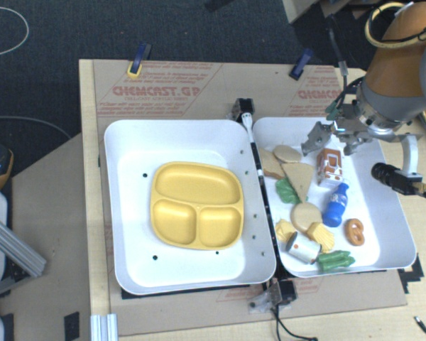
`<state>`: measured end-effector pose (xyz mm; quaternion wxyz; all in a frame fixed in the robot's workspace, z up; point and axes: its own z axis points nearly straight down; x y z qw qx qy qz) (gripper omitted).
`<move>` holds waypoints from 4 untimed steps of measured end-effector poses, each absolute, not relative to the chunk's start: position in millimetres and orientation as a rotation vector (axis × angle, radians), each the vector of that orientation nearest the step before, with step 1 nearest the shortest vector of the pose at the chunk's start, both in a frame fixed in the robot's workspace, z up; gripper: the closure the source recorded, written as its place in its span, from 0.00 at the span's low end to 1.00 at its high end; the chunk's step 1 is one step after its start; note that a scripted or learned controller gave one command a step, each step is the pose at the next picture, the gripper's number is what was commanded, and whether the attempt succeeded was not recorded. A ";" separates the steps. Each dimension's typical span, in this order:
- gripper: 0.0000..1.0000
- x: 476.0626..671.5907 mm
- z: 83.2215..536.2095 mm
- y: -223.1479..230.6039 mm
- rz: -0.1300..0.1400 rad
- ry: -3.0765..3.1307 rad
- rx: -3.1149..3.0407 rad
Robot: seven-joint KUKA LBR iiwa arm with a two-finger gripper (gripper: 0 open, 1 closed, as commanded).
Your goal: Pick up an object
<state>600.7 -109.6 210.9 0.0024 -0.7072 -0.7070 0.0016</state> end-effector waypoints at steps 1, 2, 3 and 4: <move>0.00 601.3 165.7 -116.7 0.004 -2.218 -2.219; 0.00 593.0 113.4 -121.7 0.001 -2.220 -2.220; 0.00 597.9 105.5 -124.4 -0.011 -2.230 -2.234; 1.00 599.6 115.6 -125.5 -0.014 -2.236 -2.240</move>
